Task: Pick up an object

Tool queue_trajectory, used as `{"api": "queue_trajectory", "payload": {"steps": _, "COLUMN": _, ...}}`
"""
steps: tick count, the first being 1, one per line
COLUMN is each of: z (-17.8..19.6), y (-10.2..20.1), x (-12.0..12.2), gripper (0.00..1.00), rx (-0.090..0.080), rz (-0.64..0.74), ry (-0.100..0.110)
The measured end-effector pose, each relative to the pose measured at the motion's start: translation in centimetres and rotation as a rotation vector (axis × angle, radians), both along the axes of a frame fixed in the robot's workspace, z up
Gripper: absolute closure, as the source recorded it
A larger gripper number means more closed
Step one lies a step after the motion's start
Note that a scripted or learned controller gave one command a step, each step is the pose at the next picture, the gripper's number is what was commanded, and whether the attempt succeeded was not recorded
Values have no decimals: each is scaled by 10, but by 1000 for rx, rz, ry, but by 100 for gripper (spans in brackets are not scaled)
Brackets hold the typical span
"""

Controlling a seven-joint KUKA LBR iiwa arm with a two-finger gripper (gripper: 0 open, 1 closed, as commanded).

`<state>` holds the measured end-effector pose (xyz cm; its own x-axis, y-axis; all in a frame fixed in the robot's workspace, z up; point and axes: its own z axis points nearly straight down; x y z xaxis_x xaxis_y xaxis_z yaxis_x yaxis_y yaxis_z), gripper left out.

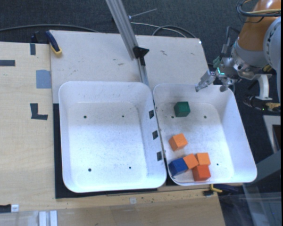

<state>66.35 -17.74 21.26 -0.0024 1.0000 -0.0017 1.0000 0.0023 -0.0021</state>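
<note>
Camera view puts my gripper (211, 83) over the right bin's (236, 126) far rim, fingers spread and empty, so I judge the approach underway, with a descent onto the green cube (181, 108) next.

Both bins are white with tiny dark specks: the left bin (104, 135) and the right bin (226, 131). In the right bin, one block is green (181, 108). One block is blue (178, 166). Three blocks are light orange, one alone (178, 141) and two close together (190, 161) (203, 158). One block is darker, red-orange (201, 172). The surface (19, 140) is pale tan wood with grey and black tape pieces. The arm (257, 32) is grey and orange. The tool (212, 81) is grey.
</note>
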Motion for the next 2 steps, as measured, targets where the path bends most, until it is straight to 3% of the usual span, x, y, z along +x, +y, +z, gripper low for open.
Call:
{"api": "queue_trajectory", "payload": {"steps": 1, "z": -123, "y": 30, "x": 15, "gripper": 0, "rx": 3, "rz": 0, "ry": 8}}
{"api": "queue_trajectory", "payload": {"steps": 2, "z": -121, "y": 55, "x": -8, "gripper": 0, "rx": 2, "rz": 0, "ry": 1}}
